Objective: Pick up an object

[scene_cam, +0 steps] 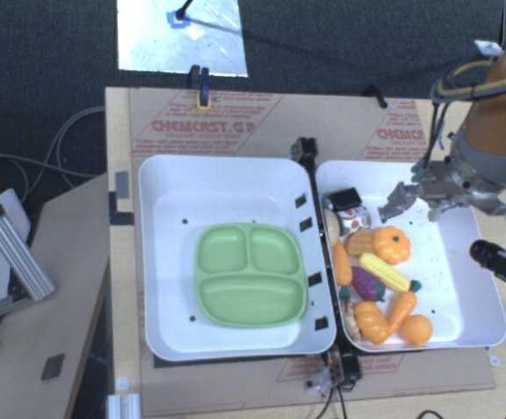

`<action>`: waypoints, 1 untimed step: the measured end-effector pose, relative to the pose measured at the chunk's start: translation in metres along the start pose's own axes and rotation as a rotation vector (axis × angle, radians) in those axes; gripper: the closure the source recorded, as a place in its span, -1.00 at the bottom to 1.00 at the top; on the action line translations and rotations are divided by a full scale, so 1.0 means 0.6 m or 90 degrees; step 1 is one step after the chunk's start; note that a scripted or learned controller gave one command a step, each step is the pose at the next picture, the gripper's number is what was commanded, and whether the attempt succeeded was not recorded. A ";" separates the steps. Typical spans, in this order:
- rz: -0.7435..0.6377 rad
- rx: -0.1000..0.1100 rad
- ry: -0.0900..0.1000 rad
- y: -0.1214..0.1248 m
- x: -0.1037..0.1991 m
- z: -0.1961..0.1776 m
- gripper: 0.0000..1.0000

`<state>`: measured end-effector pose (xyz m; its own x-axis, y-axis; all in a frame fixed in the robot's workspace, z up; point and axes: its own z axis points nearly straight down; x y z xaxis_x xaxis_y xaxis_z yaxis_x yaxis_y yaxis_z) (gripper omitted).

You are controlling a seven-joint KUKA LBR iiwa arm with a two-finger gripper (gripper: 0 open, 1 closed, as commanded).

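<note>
Toy food (382, 282) heaped in right bin (475, 260) | tool (403, 201) above it, spread apart, holding nothing

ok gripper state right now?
Gripper: open, holding nothing, hovering over the right bin above the toy food pile.

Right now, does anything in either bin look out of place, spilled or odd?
Nothing spilled or damaged. The toy food is heaped against the right bin's left wall rather than spread out, and the green divided plate sits flat in the left bin.
</note>
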<state>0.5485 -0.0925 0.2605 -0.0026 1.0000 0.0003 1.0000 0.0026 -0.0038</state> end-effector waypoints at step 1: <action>-0.001 -0.003 0.000 0.002 0.000 -0.004 -1.00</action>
<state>0.5497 -0.0924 0.2628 -0.0035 1.0000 -0.0002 1.0000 0.0035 0.0015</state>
